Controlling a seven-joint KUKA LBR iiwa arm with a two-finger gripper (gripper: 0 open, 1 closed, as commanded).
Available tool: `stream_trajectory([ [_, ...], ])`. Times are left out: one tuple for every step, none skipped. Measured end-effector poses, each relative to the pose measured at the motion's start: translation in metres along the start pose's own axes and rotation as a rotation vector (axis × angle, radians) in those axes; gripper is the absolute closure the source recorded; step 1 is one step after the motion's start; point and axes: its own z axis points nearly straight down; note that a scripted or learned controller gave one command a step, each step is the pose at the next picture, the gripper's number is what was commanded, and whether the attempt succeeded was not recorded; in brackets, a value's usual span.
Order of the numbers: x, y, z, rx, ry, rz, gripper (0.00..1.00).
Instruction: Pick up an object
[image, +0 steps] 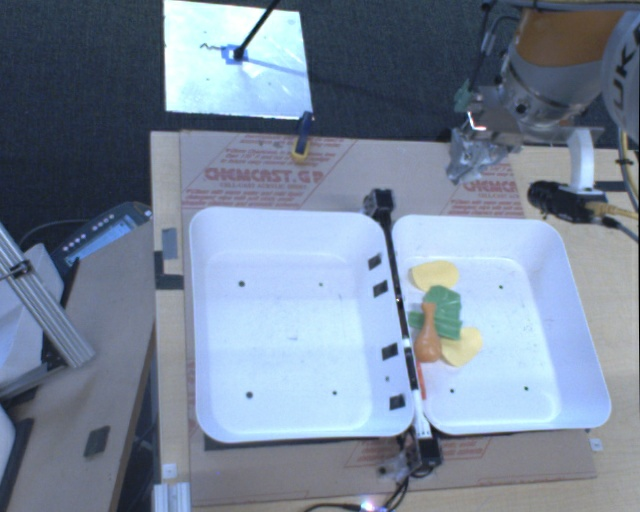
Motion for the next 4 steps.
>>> stream_trajectory([
  [0.125, -0.016, -0.180, -0.032, 0.005, -0.009, 1.00],
  [0.170, -0.031, -0.047, 0.001, -0.003, -0.001, 1.00],
  [0.241, -0.067, -0.176, -0.025, 0.006, -0.005, 1.00],
  [0.246, -0.134, -0.059, 0.001, -0.005, 0.001, 1.00],
])
